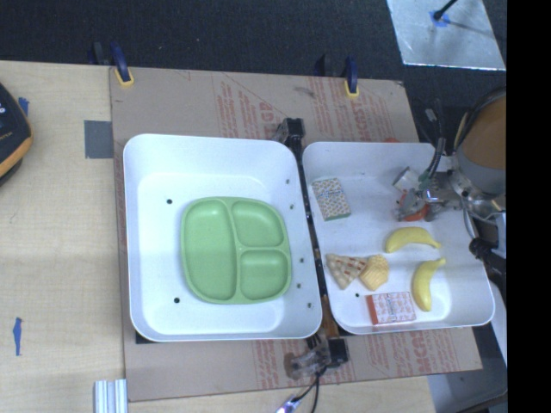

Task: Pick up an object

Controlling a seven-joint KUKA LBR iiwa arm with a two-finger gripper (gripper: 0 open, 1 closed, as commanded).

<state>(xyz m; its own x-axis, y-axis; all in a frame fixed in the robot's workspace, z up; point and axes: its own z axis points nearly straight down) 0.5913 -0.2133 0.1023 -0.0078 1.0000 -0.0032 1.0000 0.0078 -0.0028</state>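
A green divided plate point(234, 249) is being carried in the left bin point(138, 231). In the right bin point(469, 312), two bananas point(411, 239) point(424, 283) are lying toward 3 o'clock, a waffle piece point(345, 269) toward 9, a red packet point(391, 307) toward 6. The gripper point(416, 198) is being held low near 2 o'clock.

The pale wooden table point(60, 256) carries a brown cardboard sheet point(250, 101) (clamped at its far edge), on which two shallow white bins, left point(155, 317) and right point(456, 312), sit side by side. A strip of grey tape point(98, 138) lies beside the cardboard's left edge.
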